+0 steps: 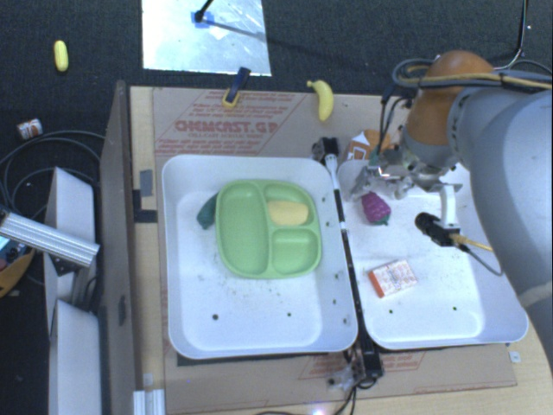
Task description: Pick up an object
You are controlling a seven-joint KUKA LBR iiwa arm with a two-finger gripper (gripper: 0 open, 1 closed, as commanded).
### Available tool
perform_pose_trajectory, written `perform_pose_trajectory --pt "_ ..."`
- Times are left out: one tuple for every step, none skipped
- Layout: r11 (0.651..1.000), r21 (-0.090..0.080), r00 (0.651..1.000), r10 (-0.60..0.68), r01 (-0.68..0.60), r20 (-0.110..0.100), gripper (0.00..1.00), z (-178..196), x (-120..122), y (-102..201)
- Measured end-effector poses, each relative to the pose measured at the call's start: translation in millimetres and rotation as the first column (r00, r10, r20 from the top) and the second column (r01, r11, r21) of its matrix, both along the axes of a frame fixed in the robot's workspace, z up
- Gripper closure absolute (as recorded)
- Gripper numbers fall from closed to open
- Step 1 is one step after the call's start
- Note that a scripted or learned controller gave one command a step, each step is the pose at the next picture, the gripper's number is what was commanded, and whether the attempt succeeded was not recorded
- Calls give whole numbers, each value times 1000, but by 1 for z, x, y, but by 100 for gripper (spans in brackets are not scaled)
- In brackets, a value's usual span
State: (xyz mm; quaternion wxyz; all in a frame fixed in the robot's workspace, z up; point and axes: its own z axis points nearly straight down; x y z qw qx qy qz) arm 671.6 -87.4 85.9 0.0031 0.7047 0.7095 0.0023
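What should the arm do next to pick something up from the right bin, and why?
Probably lower the gripper a little onto the purple object. The gripper hangs over the far part of the right bin, almost on that object, while the orange packet lies nearer the front, farther off.

Green tray (251, 232), yellow lump (289, 212) in it; purple fruit (375, 207); orange-white carton (393, 277); yellow banana (324, 99).

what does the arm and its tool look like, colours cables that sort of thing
The arm is bulky, rounded and light grey, with an orange band above the wrist. Black and grey cables loop over that orange section and run off to the right. Below it, the tool is a cluster of small silver metal parts, with a white bracket carrying a black piece and a thin yellowish wire.
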Motion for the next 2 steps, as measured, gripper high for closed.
perform_pose_trajectory --pt "1000 1 1000 -6 6 -8 0 -1 -28 -1" --pt "1000 1 1000 -4 4 -3 100 10 -26 -1"
